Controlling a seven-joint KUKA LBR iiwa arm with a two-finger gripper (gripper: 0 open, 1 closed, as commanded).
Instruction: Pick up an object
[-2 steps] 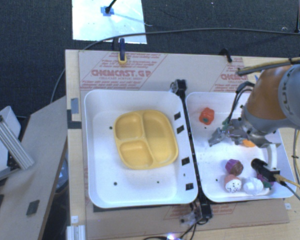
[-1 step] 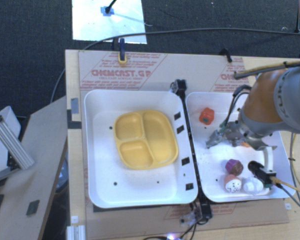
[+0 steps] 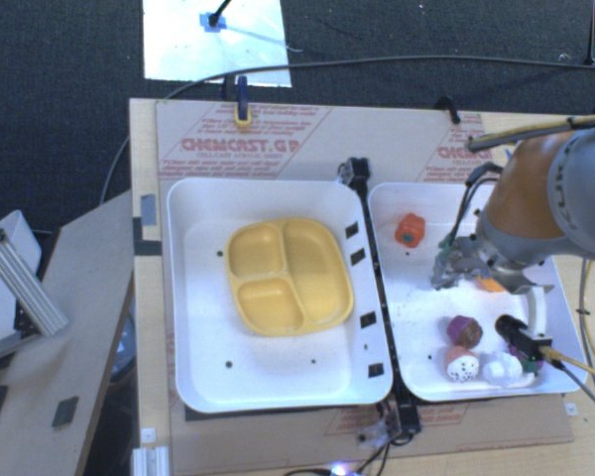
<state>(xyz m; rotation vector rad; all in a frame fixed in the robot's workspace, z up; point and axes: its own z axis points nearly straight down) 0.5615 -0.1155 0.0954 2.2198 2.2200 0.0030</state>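
The right bin (image 3: 416,375) holds several small objects. An orange piece with a green top (image 3: 410,229) lies near its far left corner. A purple lump (image 3: 464,328) sits toward the front, with a white speckled ball (image 3: 462,369) just before it and a white lump (image 3: 500,370) to the ball's right. My gripper (image 3: 449,269) hangs low over the middle of this bin, its grey and orange arm (image 3: 545,201) coming in from the right. A small orange piece (image 3: 490,287) peeks out right beside the gripper, partly hidden by it. I see nothing held between the fingers.
The left bin (image 3: 203,365) carries a yellow divided plate (image 3: 288,274) in its middle. A black-clipped divider (image 3: 369,276) runs between the two bins. A white sheet (image 3: 213,28) lies on the dark floor behind the bench.
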